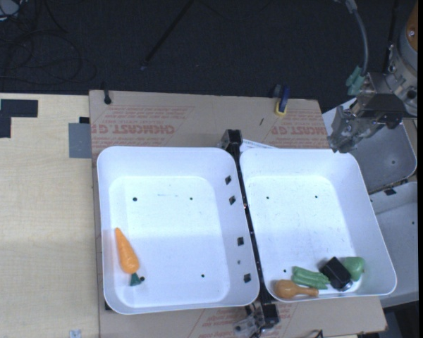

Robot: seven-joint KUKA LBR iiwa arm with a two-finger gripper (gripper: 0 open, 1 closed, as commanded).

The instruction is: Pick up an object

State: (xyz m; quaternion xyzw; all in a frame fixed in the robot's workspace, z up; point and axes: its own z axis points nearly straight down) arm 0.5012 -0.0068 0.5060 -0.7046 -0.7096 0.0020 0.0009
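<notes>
At the far right corner of the right bin (366,189), the claw (340,138) hangs, its finger state indeterminate, while the nearest objects, a black block (335,272) among green pieces (310,278), lie well apart at the bin's near edge.

One fixed camera above the bench, angled down, both white bins (169,162) in frame, mid-distance

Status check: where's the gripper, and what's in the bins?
Gripper above right bin's far right corner, nothing held. Toy carrot in left bin; green pod, black block, orange piece clustered near corner, right bin. Nothing in the way.
</notes>
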